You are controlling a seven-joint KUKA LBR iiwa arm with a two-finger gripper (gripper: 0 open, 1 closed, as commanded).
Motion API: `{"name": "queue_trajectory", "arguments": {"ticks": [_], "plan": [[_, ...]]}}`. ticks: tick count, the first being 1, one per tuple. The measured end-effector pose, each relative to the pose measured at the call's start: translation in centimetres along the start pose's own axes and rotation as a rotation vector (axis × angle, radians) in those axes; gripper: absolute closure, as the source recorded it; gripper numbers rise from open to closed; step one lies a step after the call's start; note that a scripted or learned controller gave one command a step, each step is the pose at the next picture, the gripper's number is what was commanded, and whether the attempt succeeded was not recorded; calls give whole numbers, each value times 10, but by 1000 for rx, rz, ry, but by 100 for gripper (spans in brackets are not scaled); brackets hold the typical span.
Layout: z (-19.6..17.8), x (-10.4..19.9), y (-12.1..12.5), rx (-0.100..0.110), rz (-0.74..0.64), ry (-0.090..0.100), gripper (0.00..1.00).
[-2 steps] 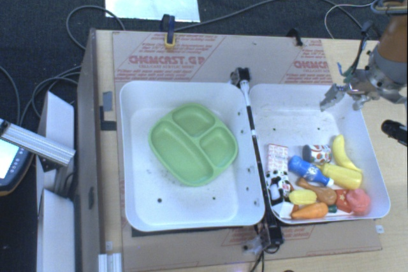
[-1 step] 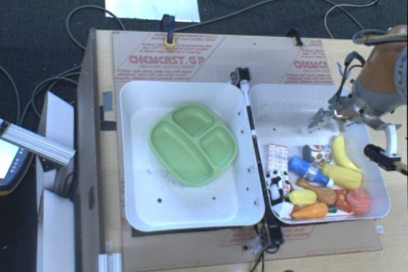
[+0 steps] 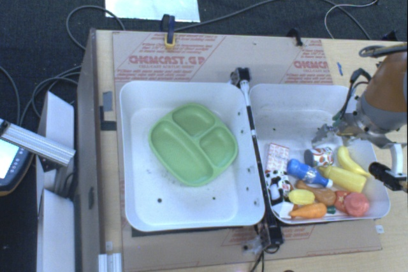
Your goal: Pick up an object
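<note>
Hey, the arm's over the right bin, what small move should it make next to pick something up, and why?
Probably a short move toward the near edge and down: the tool sits over bare floor of the right white bin, while the toys, such as the yellow plastic banana, lie heaped nearer the front.

2 white bins (image 3: 137,137), 1 green plate (image 3: 193,144), approx 10 small toys (image 3: 319,185) in right bin

Robot lab — plywood bench (image 3: 191,51), loose cables (image 3: 280,3), two white bins (image 3: 137,156).
</note>
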State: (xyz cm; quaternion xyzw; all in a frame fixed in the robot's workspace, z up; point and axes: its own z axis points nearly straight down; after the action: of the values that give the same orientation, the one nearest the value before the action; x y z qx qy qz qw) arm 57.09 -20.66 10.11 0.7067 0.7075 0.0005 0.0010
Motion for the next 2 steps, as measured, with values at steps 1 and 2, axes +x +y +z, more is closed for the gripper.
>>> {"name": "queue_trajectory", "arguments": {"ticks": [1,2], "plan": [[-11,112,44,-1,-4,3,0],[-9,89,52,0,-1,0,0]]}}
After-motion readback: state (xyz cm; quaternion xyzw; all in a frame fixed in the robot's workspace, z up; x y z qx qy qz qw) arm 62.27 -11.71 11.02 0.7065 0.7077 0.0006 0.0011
